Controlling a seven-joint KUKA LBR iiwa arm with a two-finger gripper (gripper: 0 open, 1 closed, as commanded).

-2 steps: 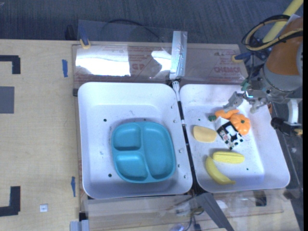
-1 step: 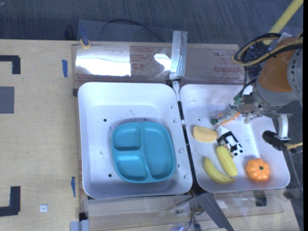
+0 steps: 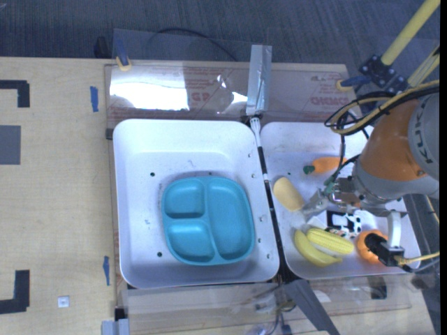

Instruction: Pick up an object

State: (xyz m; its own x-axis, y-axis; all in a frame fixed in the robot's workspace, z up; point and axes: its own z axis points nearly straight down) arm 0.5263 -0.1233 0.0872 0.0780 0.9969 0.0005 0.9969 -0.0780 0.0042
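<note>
The grey arm with its orange band [image 3: 394, 152] is reaching in from the right and hanging over the right bin [image 3: 293, 137]. Its gripper [image 3: 340, 202] is sitting low among the toy food, too blurred and cluttered for me to tell how it stands. Just below it a yellow corn cob [image 3: 330, 241] is lying on a banana [image 3: 311, 250]. A pale lemon-like piece [image 3: 287, 193] is resting near the divider, and a small carrot [image 3: 323, 165] is lying further back. An orange object [image 3: 374, 246] is sitting beside the corn. In the left bin [image 3: 133, 187] a blue divided plate [image 3: 207, 219] is lying flat.
</note>
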